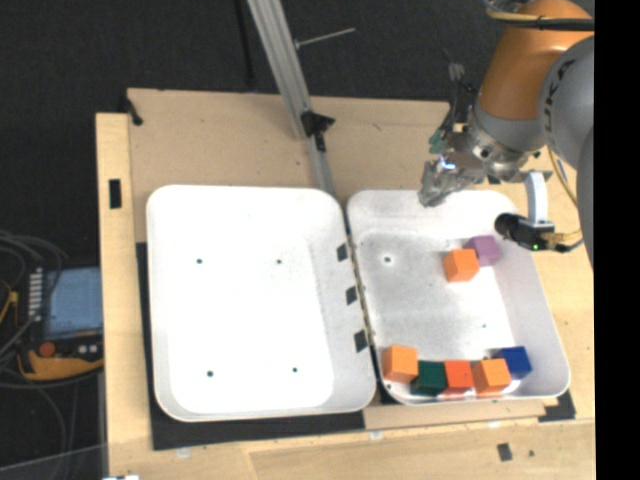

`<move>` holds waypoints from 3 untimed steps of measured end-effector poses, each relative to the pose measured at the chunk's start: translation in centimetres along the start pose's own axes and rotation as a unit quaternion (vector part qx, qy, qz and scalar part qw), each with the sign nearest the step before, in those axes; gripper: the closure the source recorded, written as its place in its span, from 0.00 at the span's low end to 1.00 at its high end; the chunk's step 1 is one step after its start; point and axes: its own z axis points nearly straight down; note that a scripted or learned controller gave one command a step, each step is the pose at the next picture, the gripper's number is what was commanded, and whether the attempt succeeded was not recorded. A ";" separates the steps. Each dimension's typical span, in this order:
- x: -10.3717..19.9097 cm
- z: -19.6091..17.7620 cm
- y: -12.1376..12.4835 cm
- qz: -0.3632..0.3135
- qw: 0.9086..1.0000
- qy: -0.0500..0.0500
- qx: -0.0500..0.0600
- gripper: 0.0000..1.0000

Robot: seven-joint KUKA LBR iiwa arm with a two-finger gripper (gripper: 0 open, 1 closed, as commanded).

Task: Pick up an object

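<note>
Right bin [520, 298] holds every block, and our gripper [436, 190], aperture unreadable, hovers at its far rim, so we must descend on the orange block [461, 265].

- I see the grey two-finger gripper [434, 190] above the right shallow white bin's [420, 298] far edge.
- An orange cube [461, 265] touches a purple cube [487, 249] near that bin's right side.
- Orange, green and blue blocks [458, 373] line its near edge.
</note>
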 end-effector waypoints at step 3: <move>15.7 -0.2 0.3 0.000 1.000 -0.001 0.002 1.00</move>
